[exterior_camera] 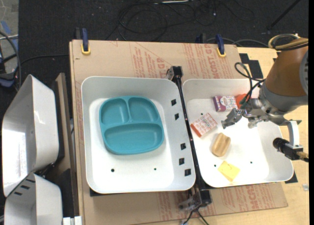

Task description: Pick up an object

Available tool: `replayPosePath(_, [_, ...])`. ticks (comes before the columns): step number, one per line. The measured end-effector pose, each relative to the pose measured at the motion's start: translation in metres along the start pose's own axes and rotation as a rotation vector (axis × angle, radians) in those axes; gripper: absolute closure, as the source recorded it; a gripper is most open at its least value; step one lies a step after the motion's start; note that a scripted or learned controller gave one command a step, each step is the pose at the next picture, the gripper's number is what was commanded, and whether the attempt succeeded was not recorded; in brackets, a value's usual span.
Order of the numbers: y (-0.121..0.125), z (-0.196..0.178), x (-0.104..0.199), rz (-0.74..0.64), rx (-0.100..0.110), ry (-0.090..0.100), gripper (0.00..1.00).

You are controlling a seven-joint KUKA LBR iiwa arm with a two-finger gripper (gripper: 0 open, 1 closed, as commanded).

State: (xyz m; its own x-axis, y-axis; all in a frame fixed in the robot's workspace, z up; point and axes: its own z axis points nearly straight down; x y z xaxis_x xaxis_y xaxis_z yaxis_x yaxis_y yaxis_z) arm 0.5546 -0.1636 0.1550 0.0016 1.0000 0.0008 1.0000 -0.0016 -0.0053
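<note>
While tan bun-shaped object (221, 145) sits mid right bin (279, 172), yellow piece (228, 170) below it, red-white packet (204, 124) and purple packet (225, 102) above. Left bin (93, 170): teal divided plate (131, 125). Gripper (231, 120) hovers beside packets, fingers slightly apart, holding nothing.

The arm (287, 79) ran off the frame's right edge, and its wrist hid part of the orange item (241, 100) at right of centre. Print on the purple packet (224, 102) and red-and-white packet (203, 124) was too small to read.
</note>
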Motion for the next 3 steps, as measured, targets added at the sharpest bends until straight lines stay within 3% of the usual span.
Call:
replayPosePath(1, [0.005, 0.051, 0.009, -0.004, -0.002, 0.0, 0.0])
replayPosePath(2, [0.006, 0.038, 0.008, 0.0, -0.006, -0.001, 1.0])
replayPosePath(3, [0.004, -0.024, 0.002, -0.001, -0.011, -0.003, 1.0])
